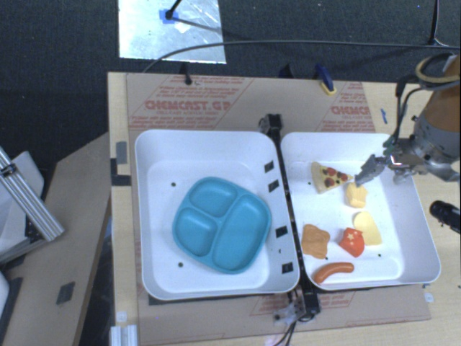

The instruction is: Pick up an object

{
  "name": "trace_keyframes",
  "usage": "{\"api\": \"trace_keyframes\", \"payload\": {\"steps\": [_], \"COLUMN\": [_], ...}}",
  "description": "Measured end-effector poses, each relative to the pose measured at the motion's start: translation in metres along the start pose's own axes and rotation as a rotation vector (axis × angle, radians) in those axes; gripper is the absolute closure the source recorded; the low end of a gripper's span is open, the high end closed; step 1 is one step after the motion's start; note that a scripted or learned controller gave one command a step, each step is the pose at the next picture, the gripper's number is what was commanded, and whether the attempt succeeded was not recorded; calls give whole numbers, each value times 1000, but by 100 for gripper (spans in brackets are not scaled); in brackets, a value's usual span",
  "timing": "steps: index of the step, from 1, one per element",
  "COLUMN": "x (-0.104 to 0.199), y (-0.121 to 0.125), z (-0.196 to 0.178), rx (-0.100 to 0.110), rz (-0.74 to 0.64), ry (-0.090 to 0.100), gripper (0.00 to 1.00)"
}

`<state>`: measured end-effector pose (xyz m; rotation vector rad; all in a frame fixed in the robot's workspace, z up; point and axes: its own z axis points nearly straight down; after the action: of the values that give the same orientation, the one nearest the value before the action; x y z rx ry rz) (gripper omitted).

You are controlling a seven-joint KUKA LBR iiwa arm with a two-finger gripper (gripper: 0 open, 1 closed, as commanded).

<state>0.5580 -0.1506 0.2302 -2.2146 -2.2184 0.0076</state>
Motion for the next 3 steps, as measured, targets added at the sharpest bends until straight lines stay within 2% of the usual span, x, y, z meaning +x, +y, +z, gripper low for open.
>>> {"api": "trace_keyframes", "payload": {"steps": [1,3], "x": [0,-6], "y": [2,13], "z": [-5,85], "rx": [-10,-6], "rz": [-2,1], "ry": [-2,-1], "gripper": [0,0]}}
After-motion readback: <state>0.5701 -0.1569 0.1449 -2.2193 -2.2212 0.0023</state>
